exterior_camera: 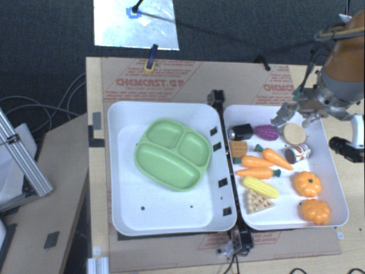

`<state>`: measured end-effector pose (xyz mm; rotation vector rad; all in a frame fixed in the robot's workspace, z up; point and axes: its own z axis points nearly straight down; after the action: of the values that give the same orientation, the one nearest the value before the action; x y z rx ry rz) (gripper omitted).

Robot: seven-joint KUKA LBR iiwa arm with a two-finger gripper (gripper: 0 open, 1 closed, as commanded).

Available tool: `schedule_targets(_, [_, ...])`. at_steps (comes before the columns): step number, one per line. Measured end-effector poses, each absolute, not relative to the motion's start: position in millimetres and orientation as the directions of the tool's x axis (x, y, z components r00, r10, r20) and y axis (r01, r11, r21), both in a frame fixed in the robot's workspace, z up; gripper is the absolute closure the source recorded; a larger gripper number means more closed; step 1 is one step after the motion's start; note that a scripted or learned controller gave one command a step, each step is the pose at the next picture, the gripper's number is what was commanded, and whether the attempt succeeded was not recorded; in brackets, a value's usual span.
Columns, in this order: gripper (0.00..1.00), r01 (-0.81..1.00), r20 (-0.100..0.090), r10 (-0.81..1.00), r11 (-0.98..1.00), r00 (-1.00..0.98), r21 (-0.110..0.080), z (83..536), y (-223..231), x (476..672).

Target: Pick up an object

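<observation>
The right bin [336,178] holds several toy foods. At the back lie a black block [241,131], a purple eggplant [266,132] and a tan round disc [295,135]. Further forward are a carrot [278,157], a corn cob [260,187] and two orange pumpkins [307,184] [315,210]. My gripper [296,117] hangs over the bin's back right corner, just above the tan disc. Its fingers are spread open, with nothing between them.
The left bin [122,170] bears a green divided plate [173,153]. In the right bin there are also an orange waffle square [238,149], a small brown and white can [297,153] and a pizza wedge [256,202]. A black hinge strip [225,164] runs between the bins.
</observation>
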<state>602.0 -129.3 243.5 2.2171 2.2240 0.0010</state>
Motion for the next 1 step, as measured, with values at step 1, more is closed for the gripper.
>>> schedule_targets(1, [0.00, 1.000, 0.000, 1.000, 0.002, -0.002, 0.001, 202.8, -131.3, 603.3])
